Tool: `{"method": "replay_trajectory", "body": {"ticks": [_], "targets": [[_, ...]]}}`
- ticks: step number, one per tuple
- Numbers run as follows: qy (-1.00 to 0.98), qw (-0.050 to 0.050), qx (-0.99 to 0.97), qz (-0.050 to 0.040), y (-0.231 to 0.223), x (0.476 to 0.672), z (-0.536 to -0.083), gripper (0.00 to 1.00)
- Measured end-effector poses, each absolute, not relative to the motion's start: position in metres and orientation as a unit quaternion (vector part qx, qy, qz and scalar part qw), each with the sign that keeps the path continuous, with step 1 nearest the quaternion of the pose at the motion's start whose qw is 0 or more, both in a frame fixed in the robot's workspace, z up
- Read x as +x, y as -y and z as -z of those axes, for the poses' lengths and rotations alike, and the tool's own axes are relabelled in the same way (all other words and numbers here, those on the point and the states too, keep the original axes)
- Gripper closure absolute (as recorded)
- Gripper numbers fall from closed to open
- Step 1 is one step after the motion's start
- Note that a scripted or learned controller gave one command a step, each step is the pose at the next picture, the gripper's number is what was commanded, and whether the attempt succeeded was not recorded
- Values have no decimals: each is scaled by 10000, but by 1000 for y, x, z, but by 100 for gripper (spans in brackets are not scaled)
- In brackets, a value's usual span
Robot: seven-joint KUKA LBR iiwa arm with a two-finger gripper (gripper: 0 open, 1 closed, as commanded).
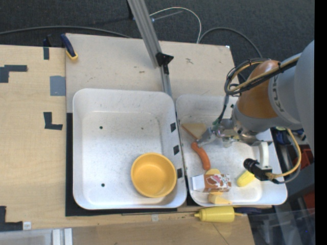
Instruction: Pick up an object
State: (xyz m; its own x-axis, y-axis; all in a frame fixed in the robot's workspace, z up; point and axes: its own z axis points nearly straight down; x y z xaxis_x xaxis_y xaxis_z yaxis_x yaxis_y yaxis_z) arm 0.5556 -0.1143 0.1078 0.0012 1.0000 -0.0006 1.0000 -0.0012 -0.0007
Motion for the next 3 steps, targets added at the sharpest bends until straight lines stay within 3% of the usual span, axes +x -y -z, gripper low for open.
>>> {"method": "replay_trajectory", "body": {"ticks": [1, 2, 3], "targets": [[7076, -14, -7066, -4, 115, 556, -89, 0], [7080, -8, -7062, -2, 114, 556, -99, 100], [7075, -10, -7067, 5, 118, 562, -144, 100]]}}
